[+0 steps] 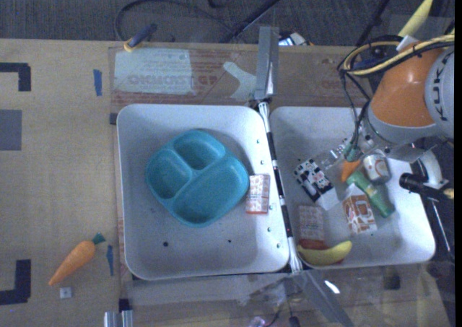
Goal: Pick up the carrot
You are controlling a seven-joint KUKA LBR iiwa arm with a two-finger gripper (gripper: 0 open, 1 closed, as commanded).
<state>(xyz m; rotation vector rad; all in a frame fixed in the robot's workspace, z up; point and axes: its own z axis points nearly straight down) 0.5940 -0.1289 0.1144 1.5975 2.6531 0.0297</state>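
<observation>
While the carrot (73, 261) lies on the bench left of the left bin (137, 181), the gripper (351, 157) is low in the right bin (419, 232), its jaw state not discernible.

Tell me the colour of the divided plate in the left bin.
Teal blue; the camera view shows the divided plate clearly.

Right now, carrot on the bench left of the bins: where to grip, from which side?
Come from above, closing across the thick half of the carrot just below its green top. It lies flat on the bench, diagonal, tapering to the lower-left tip, where a grip would likely slip.
</observation>
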